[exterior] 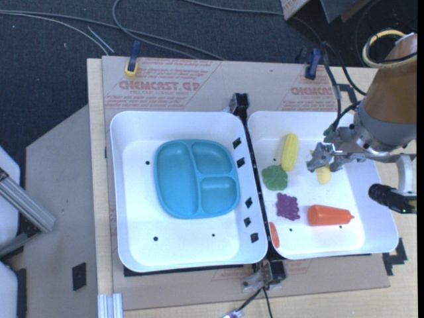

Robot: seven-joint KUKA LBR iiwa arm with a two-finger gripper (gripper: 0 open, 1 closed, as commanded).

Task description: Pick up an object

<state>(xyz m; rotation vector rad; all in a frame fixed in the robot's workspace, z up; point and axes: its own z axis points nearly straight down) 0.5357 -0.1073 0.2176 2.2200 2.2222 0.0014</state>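
End effector (322, 162), grip state unclear, hovered over a small yellow piece (323, 175) in the right bin (371, 237), with open floor toward the carrot (329, 215) and far rim.

A blue divided plate (197, 178) lies in the left white bin (132, 244). Both bins sit on a brown printed board (172, 81), held by yellow (132, 65) and blue clamps (313, 63). Cables (165, 8) cross the dark floor.
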